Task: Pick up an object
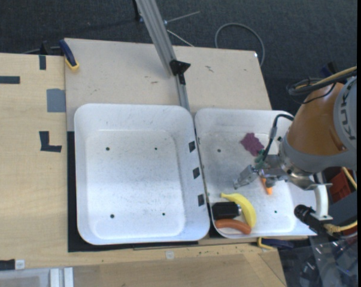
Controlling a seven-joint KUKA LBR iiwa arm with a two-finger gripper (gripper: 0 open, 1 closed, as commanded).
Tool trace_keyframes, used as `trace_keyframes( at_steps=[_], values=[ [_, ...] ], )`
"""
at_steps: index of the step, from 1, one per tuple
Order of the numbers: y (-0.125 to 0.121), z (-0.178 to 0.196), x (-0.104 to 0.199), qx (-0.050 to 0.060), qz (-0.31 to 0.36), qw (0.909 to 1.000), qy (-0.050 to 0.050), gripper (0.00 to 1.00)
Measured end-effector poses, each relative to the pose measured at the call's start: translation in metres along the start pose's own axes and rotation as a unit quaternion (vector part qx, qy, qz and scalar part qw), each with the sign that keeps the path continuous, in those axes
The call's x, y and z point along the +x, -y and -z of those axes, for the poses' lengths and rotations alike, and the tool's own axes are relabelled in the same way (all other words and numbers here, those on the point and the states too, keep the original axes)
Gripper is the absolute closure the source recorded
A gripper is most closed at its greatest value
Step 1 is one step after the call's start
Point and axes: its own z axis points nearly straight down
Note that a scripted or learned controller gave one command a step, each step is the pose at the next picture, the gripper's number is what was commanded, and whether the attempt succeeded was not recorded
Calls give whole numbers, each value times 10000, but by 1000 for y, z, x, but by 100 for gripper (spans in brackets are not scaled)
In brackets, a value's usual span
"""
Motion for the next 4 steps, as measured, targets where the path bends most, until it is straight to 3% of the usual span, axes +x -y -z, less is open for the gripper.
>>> trace_keyframes(
  at_steps=[1, 2, 4],
  values=[
    [3, -44, 4, -4, 4, 10000, -3, 0],
    [2, -32, 4, -19, 6, 10000, 0, 100],
    [-1, 50, 5, -54, 7, 10000, 9, 100]
  ],
)
